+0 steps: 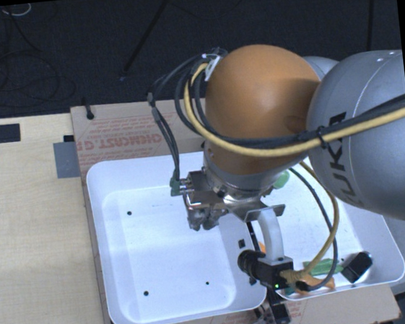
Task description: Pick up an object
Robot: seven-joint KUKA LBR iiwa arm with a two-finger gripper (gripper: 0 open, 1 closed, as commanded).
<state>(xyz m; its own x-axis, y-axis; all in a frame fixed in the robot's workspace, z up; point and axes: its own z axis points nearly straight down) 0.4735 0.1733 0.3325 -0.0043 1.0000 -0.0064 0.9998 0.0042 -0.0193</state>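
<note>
From where I stand, nothing is picked up yet. The gripper (202,212) hangs low over the left bin (163,260), close to its right wall, and I cannot tell whether it is open or closed. The likely targets are a black object (357,266) and an orange-and-green piece (321,273). Both lie in the right bin (387,254), at its near corner and well apart from the gripper.

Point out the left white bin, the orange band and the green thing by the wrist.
left white bin (164,271): camera view, bare floor.
orange band (261,100): camera view, its middle.
green thing (282,180): camera view, visible edge.
</note>
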